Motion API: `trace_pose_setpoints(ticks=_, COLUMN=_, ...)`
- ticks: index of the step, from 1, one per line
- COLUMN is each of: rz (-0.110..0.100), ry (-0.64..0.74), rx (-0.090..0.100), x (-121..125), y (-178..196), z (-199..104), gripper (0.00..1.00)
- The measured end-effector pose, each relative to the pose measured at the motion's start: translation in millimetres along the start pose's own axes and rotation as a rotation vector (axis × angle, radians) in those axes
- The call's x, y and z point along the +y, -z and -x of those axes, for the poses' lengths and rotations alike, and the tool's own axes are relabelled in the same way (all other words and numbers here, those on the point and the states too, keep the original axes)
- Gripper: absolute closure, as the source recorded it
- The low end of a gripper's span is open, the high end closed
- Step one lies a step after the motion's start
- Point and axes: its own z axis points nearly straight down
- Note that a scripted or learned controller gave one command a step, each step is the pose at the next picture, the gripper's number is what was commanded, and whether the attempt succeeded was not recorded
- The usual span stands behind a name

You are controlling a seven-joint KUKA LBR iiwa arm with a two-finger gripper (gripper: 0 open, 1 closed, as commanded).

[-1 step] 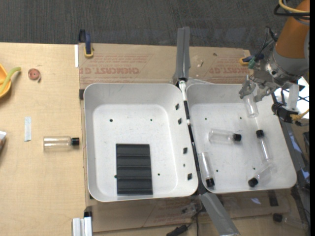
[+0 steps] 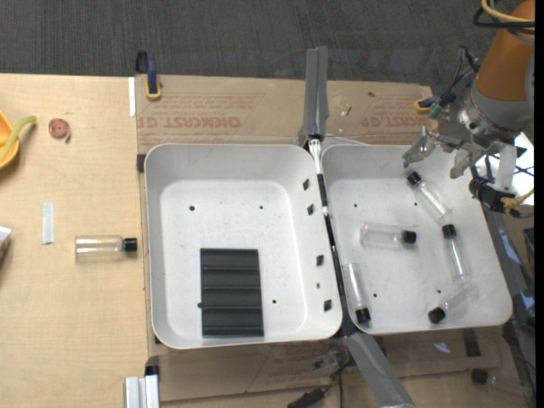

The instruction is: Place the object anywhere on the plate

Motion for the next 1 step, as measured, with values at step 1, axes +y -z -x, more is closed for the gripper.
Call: trace_pose_setpoints(ticks=1, rz=0.003, ry=0.239, rx=-0.001, x=34.3, y=15.4, z=45.3, gripper=0.0)
